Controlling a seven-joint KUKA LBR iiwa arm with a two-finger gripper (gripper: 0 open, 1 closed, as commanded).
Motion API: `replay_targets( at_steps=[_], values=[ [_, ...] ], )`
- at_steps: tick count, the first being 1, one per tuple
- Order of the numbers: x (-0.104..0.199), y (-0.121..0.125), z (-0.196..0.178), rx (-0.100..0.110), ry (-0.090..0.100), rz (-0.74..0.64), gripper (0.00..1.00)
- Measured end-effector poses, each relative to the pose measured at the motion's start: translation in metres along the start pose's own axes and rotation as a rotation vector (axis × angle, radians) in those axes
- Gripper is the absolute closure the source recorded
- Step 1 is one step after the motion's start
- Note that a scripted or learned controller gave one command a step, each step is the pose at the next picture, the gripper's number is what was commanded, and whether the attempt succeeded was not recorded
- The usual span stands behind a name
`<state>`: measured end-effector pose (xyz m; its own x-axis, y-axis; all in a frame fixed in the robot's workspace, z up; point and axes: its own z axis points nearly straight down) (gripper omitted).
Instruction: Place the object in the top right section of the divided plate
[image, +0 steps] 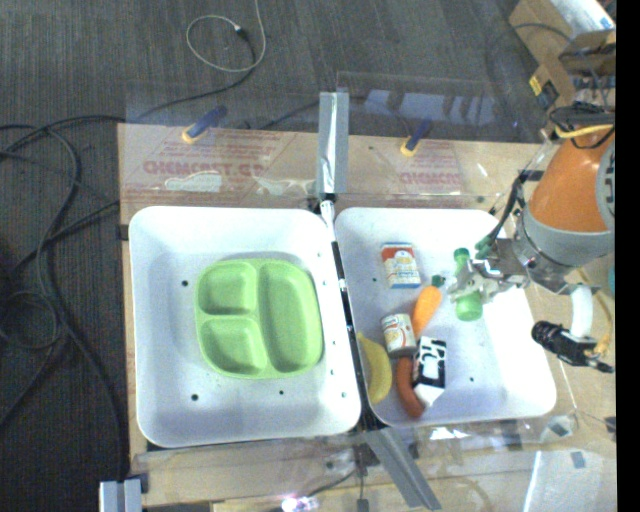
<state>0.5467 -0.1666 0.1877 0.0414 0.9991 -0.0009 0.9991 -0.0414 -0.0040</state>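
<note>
Carrot (427, 308) lies in the right bin (520, 390), long axis slanting from upper right to lower left, between a small carton (400, 266) and a can (398, 332). Just right of it hangs the pincer (468, 285), closed on a green bottle (467, 300). Green divided plate (260, 317) sits in the left bin (160, 400).

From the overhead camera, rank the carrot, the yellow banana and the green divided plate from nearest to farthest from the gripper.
1. Carrot, just left of the gripper, right bin.
2. Banana, at the right bin's lower left edge.
3. Divided plate, over in the left bin.
</note>
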Motion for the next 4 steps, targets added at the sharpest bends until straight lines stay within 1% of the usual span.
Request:
replay_targets(
  at_steps=[1,2,3,4],
  values=[
    [0.063,0.042,-0.022,0.0,0.0,-0.013,1.0],
    [0.124,0.038,-0.016,0.002,0.0,0.079,1.0],
    [0.173,0.044,-0.049,0.001,-0.001,0.039,1.0],
    [0.248,0.001,-0.054,0.002,-0.001,0.169,1.0]
  ],
)
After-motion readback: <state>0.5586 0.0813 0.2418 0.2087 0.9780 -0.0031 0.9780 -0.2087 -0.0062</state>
